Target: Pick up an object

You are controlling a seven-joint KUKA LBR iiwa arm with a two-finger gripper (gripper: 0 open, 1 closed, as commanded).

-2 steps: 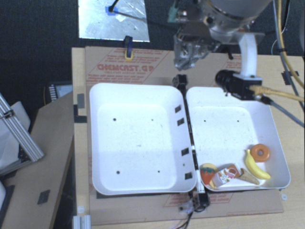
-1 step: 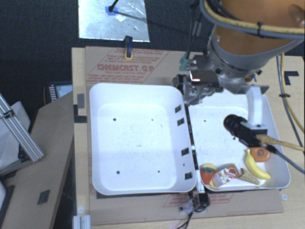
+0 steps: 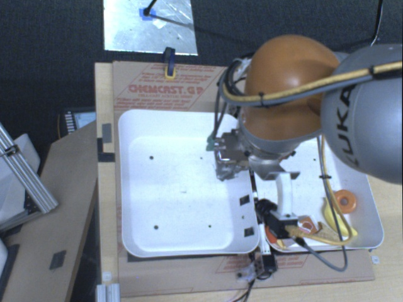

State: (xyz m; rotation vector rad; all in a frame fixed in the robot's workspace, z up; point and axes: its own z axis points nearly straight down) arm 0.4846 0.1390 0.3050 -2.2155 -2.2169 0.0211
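**Gripper low at the bins' shared edge; objects lie to its lower right**

Gripper (image 3: 223,166) hangs at the right margin of the left bin (image 3: 170,194), right by the seam between the two bins, near the middle of the frame. Whether its jaws stand apart or together cannot be told: the arm's orange dome and wrist overhang them, and what shows is a blurred metal cluster. Nothing is seen held.

The floor of the left bin below it looks bare apart from a few dark specks. The things to pick sit in the right bin (image 3: 376,234), crowded into its lower right corner. An orange ring (image 3: 344,201) lies flat, with a yellow curved piece (image 3: 340,227) just below and beside it. A small red and pale object (image 3: 306,224) lies further left along the bottom wall.

All three lie toward the lower right of the frame from the gripper, across the seam and well apart from it. The yellow piece seems to run from upper left to lower right. As I judge it, the gripper must first cross into the right bin; the red object looks nearest.
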